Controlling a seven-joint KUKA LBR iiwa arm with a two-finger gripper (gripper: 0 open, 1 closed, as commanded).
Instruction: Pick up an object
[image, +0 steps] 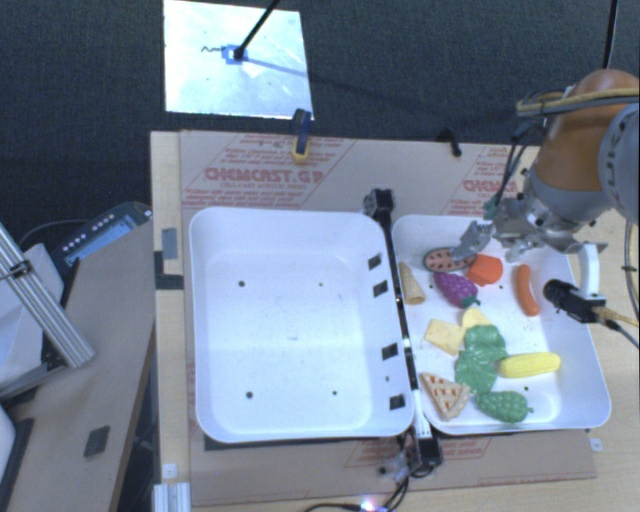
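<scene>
Gripper (470, 243) apparently over right bin (585, 395); board (265, 172) reads "CHEMCAST".

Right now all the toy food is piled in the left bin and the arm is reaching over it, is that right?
Not quite. In the camera view the toy food lies in the right bin, not the left bin. The arm does reach over the food.

The grey arm (600, 130) reached in from the right edge, its orange band uppermost and its wrist bent down and to the left. The gripper (470, 243) hung low at the end of it, pointing down-left, its metal parts pale and blurred.
</scene>
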